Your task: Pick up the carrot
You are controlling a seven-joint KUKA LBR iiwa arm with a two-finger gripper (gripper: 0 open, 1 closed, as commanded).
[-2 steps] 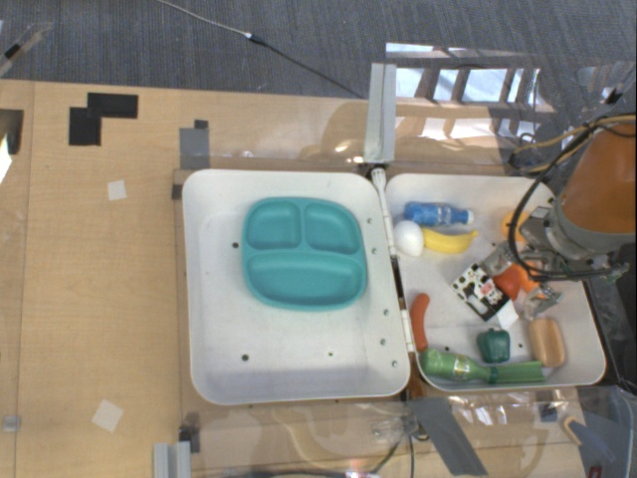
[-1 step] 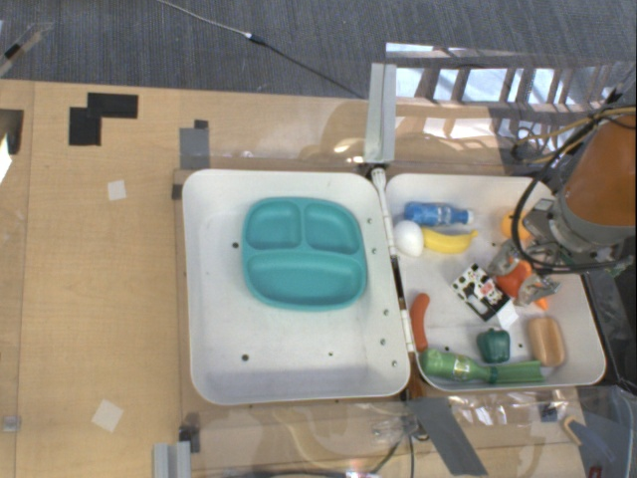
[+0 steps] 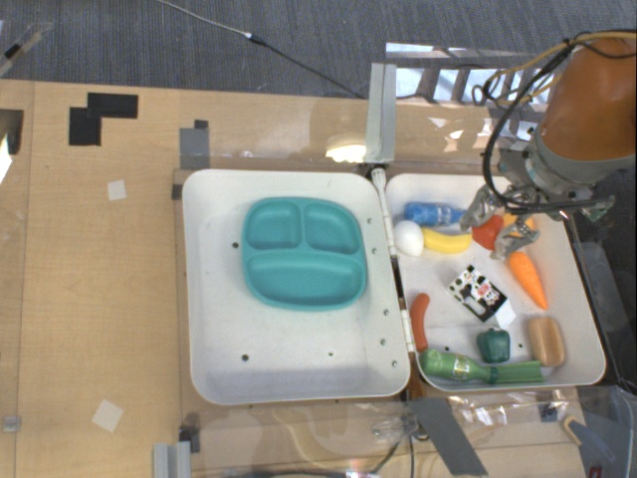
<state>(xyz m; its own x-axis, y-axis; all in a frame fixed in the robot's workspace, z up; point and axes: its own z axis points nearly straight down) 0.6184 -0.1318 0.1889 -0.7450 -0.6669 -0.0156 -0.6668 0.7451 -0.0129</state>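
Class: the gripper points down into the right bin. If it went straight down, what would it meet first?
Probably the small red-orange item under the gripper, beside the banana. The carrot lies just past it. Depth is unclear.

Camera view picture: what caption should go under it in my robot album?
Robot gripper hovers over toys in the right bin, just above the carrot.

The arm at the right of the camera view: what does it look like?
A bulky rounded orange band sits above a grey wrist section. Black cables loop along its left side. Below, the gripper is small, metallic grey, with dark parts.
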